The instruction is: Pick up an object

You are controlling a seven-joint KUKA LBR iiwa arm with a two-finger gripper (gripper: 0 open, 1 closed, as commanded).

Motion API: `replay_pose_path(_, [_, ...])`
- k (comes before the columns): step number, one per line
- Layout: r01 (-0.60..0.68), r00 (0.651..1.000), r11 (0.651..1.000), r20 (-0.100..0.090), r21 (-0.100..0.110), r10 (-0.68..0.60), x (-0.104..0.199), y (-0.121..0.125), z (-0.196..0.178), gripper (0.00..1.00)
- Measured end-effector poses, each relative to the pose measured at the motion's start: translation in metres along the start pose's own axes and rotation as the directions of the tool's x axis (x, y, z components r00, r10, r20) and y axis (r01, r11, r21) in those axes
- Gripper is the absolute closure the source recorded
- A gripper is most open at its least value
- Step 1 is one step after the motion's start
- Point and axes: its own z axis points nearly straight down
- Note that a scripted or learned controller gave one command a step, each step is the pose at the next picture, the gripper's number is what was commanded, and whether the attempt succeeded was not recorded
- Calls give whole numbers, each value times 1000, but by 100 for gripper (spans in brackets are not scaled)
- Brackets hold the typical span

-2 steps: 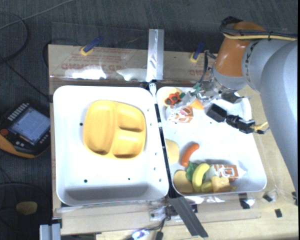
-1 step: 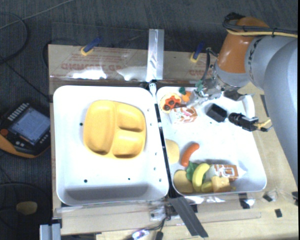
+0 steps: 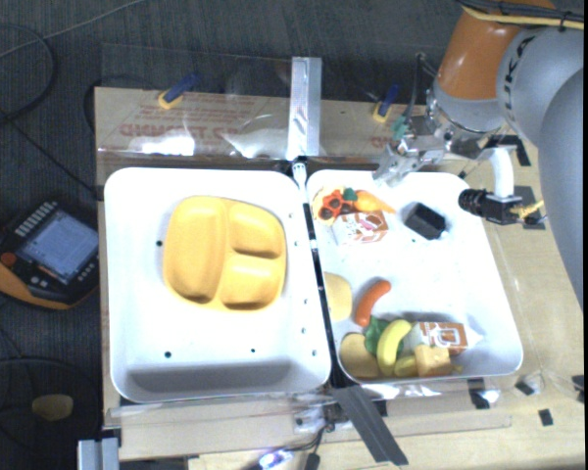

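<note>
My gripper (image 3: 404,161) hangs over the far rim of the right bin (image 3: 490,272), under the orange-banded wrist (image 3: 475,57). Nothing shows in it. Just below it, in the bin's far part, lie a black block (image 3: 425,219), a small red-and-white carton (image 3: 359,227) and a cluster of orange and red toy food (image 3: 345,202). Toward the near end sit a red sausage (image 3: 371,300), a yellow banana (image 3: 393,341), a green piece (image 3: 374,335), a second carton (image 3: 441,336) and some tan pieces (image 3: 357,352).
The left bin (image 3: 137,360) holds a yellow divided tray (image 3: 223,253). A metal divider (image 3: 304,106) stands at the back between the bins. A handheld pendant (image 3: 44,253) lies on the floor at left. Cable plugs (image 3: 495,204) stick out by the right bin's far right rim.
</note>
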Motion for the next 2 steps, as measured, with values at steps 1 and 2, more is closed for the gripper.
replay_pose_path(1, [0,1000,1000,0,1,0,0,0,0,0])
replay_pose_path(2, [168,986,986,1,-2,-168,1,-16,113,0])
